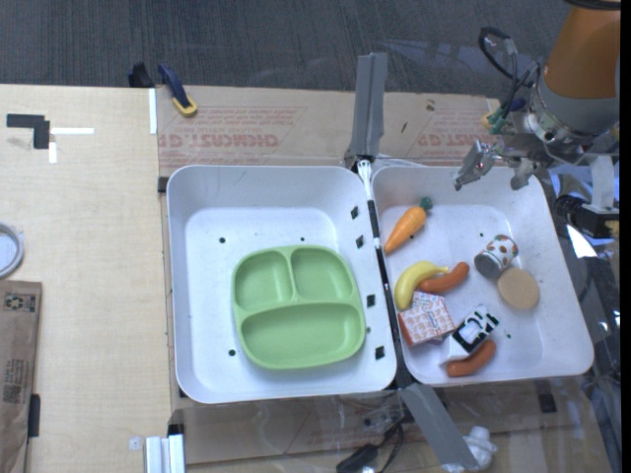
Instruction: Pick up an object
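Observation:
The right bin (552,215) holds several small items. An orange carrot (406,227) lies near its left wall. A yellow banana (416,279) touches a red sausage (446,281). A small can (496,254) sits above a tan round disc (518,289). Lower down are a red-and-white box (427,318), a black-and-white object (475,328) and a second sausage (468,361). My gripper (493,170) hovers over the bin's far edge, above and right of the carrot. It is open, with nothing between its fingers.
The left bin (197,264) holds a green divided plate (298,305). A grey divider post (370,106) rises between the bins at the back. Cables hang by the arm at the right. A tape roll (5,252) lies on the bench at far left.

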`<state>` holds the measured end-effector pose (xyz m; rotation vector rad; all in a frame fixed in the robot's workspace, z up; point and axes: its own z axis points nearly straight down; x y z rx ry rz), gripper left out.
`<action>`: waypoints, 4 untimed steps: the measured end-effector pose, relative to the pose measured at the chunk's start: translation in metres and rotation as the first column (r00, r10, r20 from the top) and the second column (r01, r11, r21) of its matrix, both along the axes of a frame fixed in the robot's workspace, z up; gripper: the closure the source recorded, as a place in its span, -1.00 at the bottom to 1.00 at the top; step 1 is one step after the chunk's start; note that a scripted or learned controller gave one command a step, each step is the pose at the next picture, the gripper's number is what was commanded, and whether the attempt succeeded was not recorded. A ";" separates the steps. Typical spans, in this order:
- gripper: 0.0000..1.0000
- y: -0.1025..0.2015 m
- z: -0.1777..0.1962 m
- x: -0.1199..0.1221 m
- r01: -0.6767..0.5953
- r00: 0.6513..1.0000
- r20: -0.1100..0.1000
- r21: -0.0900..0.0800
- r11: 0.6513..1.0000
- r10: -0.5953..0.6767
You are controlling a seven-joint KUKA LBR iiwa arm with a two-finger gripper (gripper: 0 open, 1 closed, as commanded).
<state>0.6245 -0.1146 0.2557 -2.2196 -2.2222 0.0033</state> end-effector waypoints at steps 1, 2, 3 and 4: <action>-1.00 -0.010 -0.140 0.035 -0.151 0.989 0.006 -0.002 0.989 0.151; -1.00 0.011 -0.163 0.000 -0.400 0.916 0.002 0.000 0.916 0.400; -1.00 0.011 -0.163 0.000 -0.401 0.916 0.002 0.000 0.916 0.401; 1.00 0.010 -0.153 0.001 -0.397 0.918 0.005 -0.001 0.918 0.397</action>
